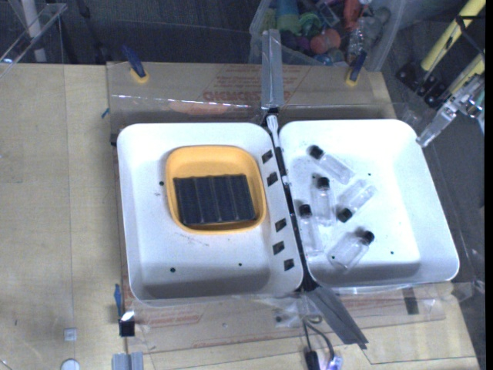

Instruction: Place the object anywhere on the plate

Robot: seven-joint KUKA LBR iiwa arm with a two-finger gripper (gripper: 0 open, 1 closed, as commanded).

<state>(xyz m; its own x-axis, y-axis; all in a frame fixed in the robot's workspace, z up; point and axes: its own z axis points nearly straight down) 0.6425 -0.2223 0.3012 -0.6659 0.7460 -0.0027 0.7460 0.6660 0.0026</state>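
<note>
A yellow plate (179, 168) sits in the left white bin (142, 206), a bit toward the back of it. A dark block with ridges (214, 199) lies flat in the middle of the plate and covers most of its floor. The yellow rim shows all the way around the block.

To the right of the plate, past a thin wall (279, 206), is the right white bin (416, 206). Five small clear bottles with black caps lie there on their sides, none of them touching the plate. One bottle (330, 162) is the farthest back. Two more (321, 195) (356, 199) lie next to each other behind the one at the front. Another bottle (310, 226) lies just beside the wall, so it is the closest to the plate. The front bottle (350, 247) lies the nearest to the bin's front edge.

Far to the right of the plate, by the back corner of the right bin, a pale slanted part (453, 112) pokes in from the side. It may be the claw, but it is blurry, and I cannot tell if it is released or clenched. Nothing can be seen in it.

Behind the plate, off the bins, stands a clear box of bright toys (323, 10).
</note>
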